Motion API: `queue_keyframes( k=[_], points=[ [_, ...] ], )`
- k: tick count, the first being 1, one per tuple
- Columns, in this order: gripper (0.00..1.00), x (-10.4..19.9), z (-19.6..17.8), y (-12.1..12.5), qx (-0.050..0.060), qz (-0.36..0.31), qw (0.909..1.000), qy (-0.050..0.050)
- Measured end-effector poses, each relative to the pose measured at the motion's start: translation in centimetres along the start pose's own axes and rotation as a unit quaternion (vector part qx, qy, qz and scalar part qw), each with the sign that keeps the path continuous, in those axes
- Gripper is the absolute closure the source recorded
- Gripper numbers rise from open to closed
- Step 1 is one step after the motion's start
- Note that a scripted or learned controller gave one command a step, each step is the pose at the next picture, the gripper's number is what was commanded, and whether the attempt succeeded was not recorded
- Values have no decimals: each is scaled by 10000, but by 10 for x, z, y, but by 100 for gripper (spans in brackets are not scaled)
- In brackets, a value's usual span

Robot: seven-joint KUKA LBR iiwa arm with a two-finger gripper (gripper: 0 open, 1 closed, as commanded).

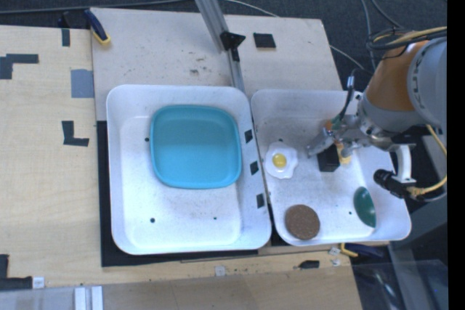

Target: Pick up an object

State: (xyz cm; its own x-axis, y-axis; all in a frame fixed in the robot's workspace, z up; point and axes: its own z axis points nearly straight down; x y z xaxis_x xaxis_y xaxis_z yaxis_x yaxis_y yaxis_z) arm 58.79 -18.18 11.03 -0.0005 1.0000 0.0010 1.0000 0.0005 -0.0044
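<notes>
The brown cookie (301,221) lies at the right bin's (290,109) front edge, the fried egg (280,162) behind it. My pincer (328,156) hovers beside the egg, grip unclear; I should centre over it before descending.

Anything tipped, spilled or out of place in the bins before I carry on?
Nothing stands out. The blue plate lies flat in the left bin. In the right bin, the fried egg, brown disc and green piece lie apart, none spilled. The gripper hangs above the bin floor.
</notes>
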Motion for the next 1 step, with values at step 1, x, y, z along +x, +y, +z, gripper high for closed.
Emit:
queue_keyframes(
  k=[1],
  points=[
    [100,0,-12,1,-18,-4,10000,-5]
  ],
)
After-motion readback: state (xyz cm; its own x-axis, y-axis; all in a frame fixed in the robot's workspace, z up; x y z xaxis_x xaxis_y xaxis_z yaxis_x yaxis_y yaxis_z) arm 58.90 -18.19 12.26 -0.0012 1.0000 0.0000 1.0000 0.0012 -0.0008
